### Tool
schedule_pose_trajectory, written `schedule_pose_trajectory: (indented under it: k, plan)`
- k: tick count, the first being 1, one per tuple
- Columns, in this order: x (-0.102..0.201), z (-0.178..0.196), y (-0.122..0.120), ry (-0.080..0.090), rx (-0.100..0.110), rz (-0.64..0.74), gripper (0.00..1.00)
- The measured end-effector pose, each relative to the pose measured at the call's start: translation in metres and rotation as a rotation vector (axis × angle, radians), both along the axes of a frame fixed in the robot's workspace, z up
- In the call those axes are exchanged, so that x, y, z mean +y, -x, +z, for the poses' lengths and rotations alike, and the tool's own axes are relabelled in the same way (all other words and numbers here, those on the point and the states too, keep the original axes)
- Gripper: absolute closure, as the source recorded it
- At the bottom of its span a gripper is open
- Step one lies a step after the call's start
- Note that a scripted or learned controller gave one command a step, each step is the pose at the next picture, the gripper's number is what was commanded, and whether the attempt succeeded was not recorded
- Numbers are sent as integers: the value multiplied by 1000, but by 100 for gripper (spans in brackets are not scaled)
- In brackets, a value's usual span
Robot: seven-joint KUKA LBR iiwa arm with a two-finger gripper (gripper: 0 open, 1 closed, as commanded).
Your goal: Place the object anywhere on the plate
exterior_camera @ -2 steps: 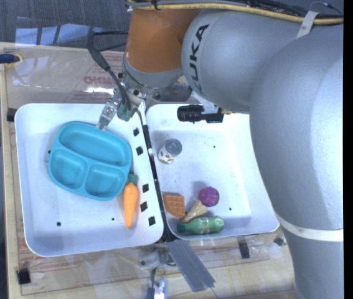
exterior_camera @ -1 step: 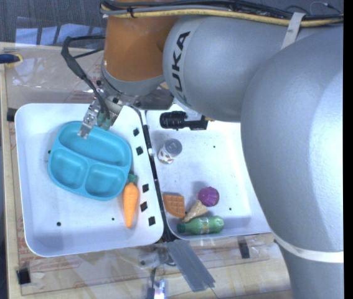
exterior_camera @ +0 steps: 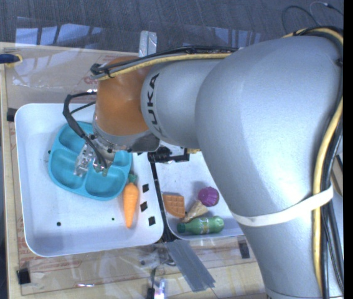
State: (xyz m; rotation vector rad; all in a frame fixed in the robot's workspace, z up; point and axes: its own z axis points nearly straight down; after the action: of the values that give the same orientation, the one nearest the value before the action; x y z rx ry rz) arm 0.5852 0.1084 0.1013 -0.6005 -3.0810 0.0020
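1. Filling the right half of the frame, nearest the lens: the grey arm (exterior_camera: 269, 136), huge and smooth, with a pale strap across its lower part and yellow and black cables along its upper and right edges.
2. Further left on the same arm, an orange band (exterior_camera: 119, 108) just above the wrist, black cable looped beside it.
3. Underneath, a light wooden table (exterior_camera: 5, 136) carrying two shallow white bins side by side; dark grey carpet beyond the table along the top of the frame, a clear plastic sheet lying at the table's upper left edge, a blue clamp (exterior_camera: 2, 59) at the far upper left.
4. In the left bin (exterior_camera: 39, 229): a blue sectioned plate (exterior_camera: 70, 173) toward the middle left, and an orange carrot (exterior_camera: 130, 205) lying just beside the plate's lower right rim, on the bin floor, apparently touching the rim or very nearly so.
5. In the right bin (exterior_camera: 173, 229), largely hidden by the arm: a waffle-patterned piece (exterior_camera: 174, 204), a cone-shaped item (exterior_camera: 195, 211), a purple round item (exterior_camera: 208, 196) and a green bottle-like item (exterior_camera: 202, 225), clustered at lower centre.
6. Upper part of the right bin and its far side covered by the arm; hard to say what lies there.
7. Gripper (exterior_camera: 92, 161) down over the plate's centre, metallic and blurred; cannot tell how far apart it stands or whether anything is grasped.
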Motion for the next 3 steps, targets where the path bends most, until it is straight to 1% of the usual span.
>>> schedule_pose_trajectory:
  k: [1,2,3]
  plan:
    - [2,-7,79,-3,-15,36,100]
    - [56,-11,-5,-1,2,253,100]
    - [103,8,84,7,-10,-109,100]
